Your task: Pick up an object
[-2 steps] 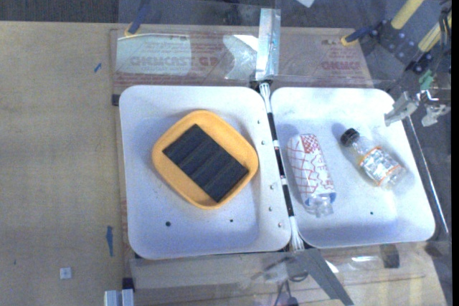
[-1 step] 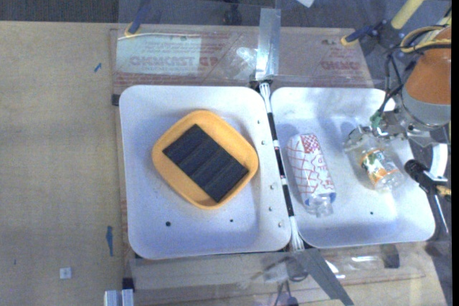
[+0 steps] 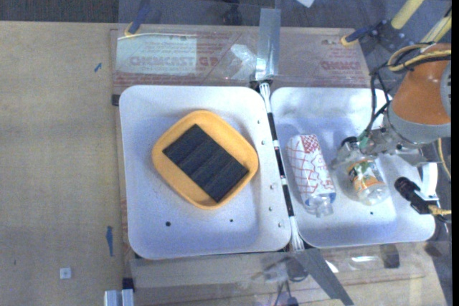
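Lying closest to the front edge of the right bin [image 3: 401, 233] is a clear plastic bottle with a red-and-white label [image 3: 310, 172], its cap end pointing toward the front rim and its body running beside the wall that divides the two bins. Just to its right, apart from it, sits a small clear bottle with an orange-and-green label [image 3: 367, 181]; this looks like the thing being picked.

In the left bin [image 3: 143, 226], a yellow tray with a dark ridged insert [image 3: 206, 158] rests near the middle, turned cornerwise.

The gripper [image 3: 362, 147] hangs right above the far end of the small bottle, below the orange band of the arm [image 3: 423, 100]. Cables and wrist hardware clutter it, so whether it is open or closed cannot be told, and nothing shows the bottle as held.

The step in hand seems to be settling onto the small bottle. To do it well, the gripper should straddle the bottle across its narrow width, centred on the body, not the tapered neck, since smooth, round plastic may roll or squirt out. It should go low enough to grip below the widest curve and lift straight up, clear of the neighbouring bottle.

Farther back, a taped clear sheet [image 3: 186, 54] lines the bench's far edge.
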Action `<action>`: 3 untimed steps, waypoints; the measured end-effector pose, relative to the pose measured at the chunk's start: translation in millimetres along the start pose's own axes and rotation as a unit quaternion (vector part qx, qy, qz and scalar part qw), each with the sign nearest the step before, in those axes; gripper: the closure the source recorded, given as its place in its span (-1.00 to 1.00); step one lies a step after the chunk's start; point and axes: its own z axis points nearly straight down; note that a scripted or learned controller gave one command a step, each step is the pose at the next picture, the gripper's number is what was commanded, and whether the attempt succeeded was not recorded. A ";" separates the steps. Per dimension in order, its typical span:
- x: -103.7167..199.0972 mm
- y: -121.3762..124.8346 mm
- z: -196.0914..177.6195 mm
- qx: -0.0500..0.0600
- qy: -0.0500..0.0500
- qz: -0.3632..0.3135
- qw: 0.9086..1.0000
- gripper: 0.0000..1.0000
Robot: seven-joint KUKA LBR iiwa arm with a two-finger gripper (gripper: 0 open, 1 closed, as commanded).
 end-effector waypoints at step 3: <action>-9.1 -46.6 -0.1 0.000 0.000 -0.038 0.999 -1.00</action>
